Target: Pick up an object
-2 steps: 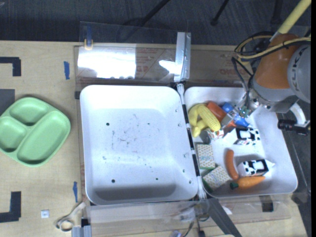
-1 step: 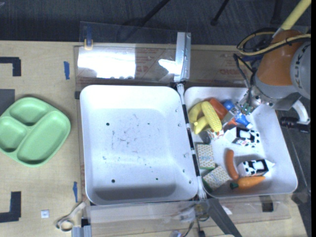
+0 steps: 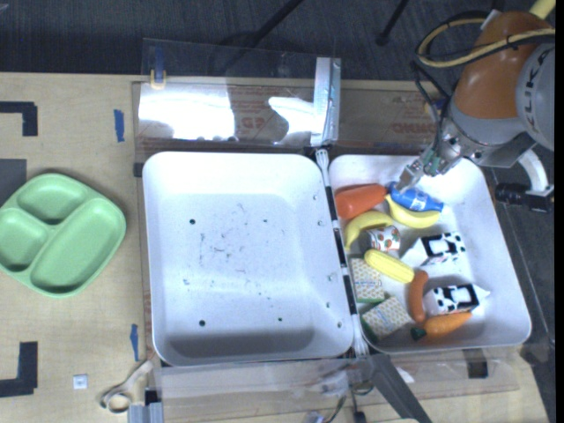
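Note:
The right bin [image 3: 502,236] holds a heap of toy food. An orange piece [image 3: 359,201] lies at its top left, with a yellow banana [image 3: 412,214] and a small blue item [image 3: 425,202] beside it. Further down are a second banana [image 3: 363,228], a yellow piece [image 3: 389,266], two black-and-white blocks [image 3: 442,248] [image 3: 456,298] and an orange carrot [image 3: 445,324]. My gripper [image 3: 411,178] hangs low over the bin's upper part, its tip just above the blue item and the orange piece. I see nothing held in it.
The left bin [image 3: 238,245] lies alongside, sharing a middle wall [image 3: 339,245]. A green divided plate [image 3: 57,233] rests on the bench at the far left. A clear plastic panel [image 3: 238,104] stands behind the left bin. Cables [image 3: 441,42] loop above the arm.

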### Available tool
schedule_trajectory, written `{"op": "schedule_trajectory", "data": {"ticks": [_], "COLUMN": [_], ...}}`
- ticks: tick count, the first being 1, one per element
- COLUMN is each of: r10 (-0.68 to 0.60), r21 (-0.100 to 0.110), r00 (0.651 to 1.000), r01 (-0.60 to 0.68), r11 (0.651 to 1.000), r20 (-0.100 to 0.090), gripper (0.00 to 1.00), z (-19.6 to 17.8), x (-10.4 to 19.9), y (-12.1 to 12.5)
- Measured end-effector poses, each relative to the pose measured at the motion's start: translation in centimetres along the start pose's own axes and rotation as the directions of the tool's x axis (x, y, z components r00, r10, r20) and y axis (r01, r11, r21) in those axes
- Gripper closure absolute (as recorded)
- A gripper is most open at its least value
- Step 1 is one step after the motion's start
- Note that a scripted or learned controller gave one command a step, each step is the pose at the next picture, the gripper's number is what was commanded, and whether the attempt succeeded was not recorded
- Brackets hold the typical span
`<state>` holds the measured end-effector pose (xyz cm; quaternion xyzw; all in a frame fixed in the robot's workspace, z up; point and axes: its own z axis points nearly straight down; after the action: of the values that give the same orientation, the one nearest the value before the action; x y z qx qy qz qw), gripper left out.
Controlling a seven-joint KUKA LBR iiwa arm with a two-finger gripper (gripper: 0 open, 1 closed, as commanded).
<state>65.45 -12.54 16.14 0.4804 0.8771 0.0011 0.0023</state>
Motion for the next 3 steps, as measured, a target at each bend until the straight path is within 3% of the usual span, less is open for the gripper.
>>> {"op": "schedule_trajectory", "data": {"ticks": [1,2,3], "r10": [0.0,0.005,0.014], "r21": [0.0,0.008,0.001], "r00": [1.0,1.0,1.0], "r01": [0.0,-0.005,-0.014], "r11": [1.0,1.0,1.0], "r20": [0.0,-0.006,0.0], "gripper": [0.0,0.0,0.0], "z": [0.0,6.0,7.5], "x": [0.0,-4.5,-4.9], "y": [0.0,-1.6,-8.2]}}
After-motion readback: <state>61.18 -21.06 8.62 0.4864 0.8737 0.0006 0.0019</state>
